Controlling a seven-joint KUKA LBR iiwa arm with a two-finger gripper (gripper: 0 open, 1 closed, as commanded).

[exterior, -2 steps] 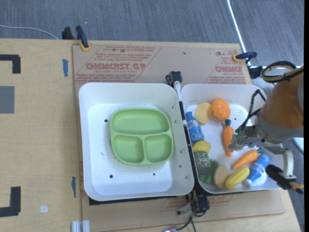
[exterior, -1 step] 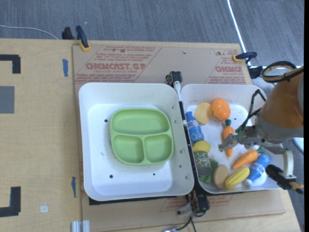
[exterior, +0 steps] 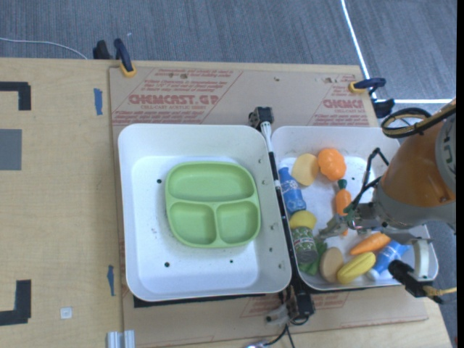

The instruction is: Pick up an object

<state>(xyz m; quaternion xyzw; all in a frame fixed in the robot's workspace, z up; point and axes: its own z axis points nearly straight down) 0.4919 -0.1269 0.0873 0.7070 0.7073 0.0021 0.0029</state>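
The right white bin [exterior: 326,132] holds several toy foods. At its back lie an orange fruit [exterior: 331,162] and a pale yellow piece [exterior: 305,168]. A blue bottle [exterior: 291,193] runs along the left wall, with a yellow lemon [exterior: 302,220] and a dark green bottle [exterior: 305,249] below it. Near the front are a tan potato [exterior: 331,263], a yellow banana [exterior: 355,267], an orange carrot [exterior: 370,243] and a blue piece [exterior: 388,256]. My gripper [exterior: 338,225] hangs low in the bin's middle, just below a small carrot [exterior: 341,199] and right of the lemon. Nothing visibly sits in it.
The left white bin [exterior: 141,194] carries a green three-compartment plate [exterior: 212,203]. The grey arm with its orange band [exterior: 417,172] covers the right bin's right side. Clamps [exterior: 125,58] sit at the cardboard's back corners. A black bracket [exterior: 262,116] stands between the bins.
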